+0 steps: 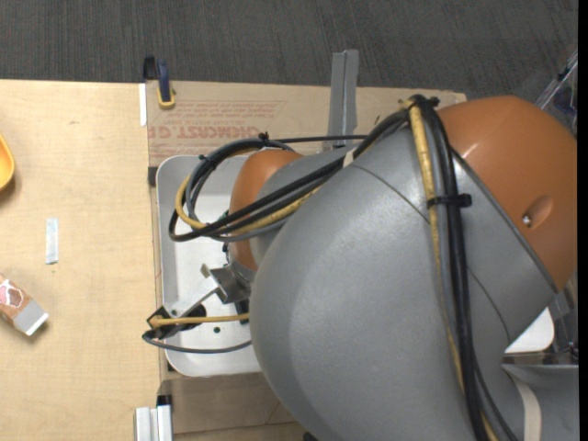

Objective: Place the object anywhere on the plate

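**A:** Status?

**B:** The arm (pixel 367 292) takes up most of the view. Grey shell, with the orange band (pixel 524 173) at upper right. It reaches in from the right and noses down over the white bin (pixel 211 361).

**A:** What's around it?

**B:** Wooden bench (pixel 73 154) to the left and a printed cardboard sheet (pixel 220 118) behind the bin. Black and yellow cables (pixel 184 200) loop off the wrist, and one loop hangs past the bin's left wall. There's a grey post (pixel 344 90) at the back. On the bench, well clear of the bin, are a red-and-white packet (pixel 18 306) and a small white strip (pixel 51 242).

**A:** Gripper?

**B:** The dark hardware low in the bin is the gripper (pixel 225 288), I think. Wide, narrow or holding something: cannot tell, the wrist and cables are in the way.

**A:** Object and plate?

**B:** Can't place either. The arm covers most of the bin floor, so both are probably under it. Because of that I can't call the object's bearing from the gripper, its long axis or its look. The bare floor on show is plain white.

**A:** Next move?

**B:** My guess is it's mid pick or mid place inside the bin. What matters is whether the gripper is over the plate, and this angle doesn't settle that.
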{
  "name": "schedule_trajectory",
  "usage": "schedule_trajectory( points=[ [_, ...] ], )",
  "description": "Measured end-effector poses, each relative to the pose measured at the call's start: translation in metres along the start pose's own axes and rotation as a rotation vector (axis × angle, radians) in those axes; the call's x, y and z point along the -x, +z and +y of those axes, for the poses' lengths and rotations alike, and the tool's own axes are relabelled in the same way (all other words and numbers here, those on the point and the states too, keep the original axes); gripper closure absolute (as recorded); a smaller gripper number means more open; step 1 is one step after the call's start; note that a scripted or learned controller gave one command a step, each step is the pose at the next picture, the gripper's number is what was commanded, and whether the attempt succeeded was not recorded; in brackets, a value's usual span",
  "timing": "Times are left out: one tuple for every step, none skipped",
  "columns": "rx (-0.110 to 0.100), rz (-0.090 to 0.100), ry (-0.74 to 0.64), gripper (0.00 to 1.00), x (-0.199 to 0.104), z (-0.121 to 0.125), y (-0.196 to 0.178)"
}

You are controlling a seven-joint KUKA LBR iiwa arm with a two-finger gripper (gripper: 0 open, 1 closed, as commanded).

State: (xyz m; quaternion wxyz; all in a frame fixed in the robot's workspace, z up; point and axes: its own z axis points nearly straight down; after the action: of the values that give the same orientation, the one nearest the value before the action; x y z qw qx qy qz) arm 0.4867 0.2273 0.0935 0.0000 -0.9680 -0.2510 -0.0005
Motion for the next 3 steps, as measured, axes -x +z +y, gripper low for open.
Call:
schedule_trajectory(
  points=[
    [0.002,-0.003,0.05,0.0,0.007,-0.004,-0.189],
    [0.005,-0.007,0.054,1.0,0.007,-0.002,-0.196],
    [0.004,-0.002,0.173,1.0,0.007,-0.005,-0.254]
  ],
)
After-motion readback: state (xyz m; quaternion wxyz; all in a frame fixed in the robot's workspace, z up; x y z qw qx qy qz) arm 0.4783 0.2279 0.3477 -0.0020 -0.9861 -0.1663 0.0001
